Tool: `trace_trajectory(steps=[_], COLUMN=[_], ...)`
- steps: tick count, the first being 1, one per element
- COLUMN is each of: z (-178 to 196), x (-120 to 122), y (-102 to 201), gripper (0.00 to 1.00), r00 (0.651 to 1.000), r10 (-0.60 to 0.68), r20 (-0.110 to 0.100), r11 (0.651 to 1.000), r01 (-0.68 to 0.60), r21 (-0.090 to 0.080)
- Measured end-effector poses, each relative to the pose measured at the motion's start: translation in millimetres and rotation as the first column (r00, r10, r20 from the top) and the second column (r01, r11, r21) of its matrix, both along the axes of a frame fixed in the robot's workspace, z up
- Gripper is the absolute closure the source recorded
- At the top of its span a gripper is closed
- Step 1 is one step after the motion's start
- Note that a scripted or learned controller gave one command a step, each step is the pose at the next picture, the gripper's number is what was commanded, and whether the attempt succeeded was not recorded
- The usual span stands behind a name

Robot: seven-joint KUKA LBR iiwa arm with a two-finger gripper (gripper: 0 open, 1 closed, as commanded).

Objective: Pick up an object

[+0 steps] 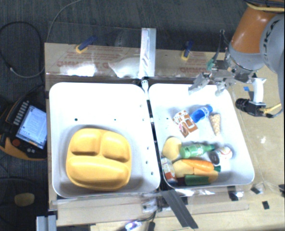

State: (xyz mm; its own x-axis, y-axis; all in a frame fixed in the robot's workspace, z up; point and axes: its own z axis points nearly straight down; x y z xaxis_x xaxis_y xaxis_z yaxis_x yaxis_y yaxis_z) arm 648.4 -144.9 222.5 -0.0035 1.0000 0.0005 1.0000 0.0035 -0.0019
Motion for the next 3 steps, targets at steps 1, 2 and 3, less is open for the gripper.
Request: trace_trajectory(steps=[1, 2, 3], z=[-121.4, -113.1, -39.3], x=[-35.6, -35.8, 0.3], y=[15.8, 16.0, 55.4], gripper=[0.00, 1.00, 1.00], r00=[0.986, 0.986, 0.957], r10=[0.169, 0.168, 0.290], r20=[0.000, 0.000, 0.001], r11=[0.986, 0.986, 0.957], r01=[-0.169, -0.168, -0.290], r21=[0.000, 0.002, 0.000])
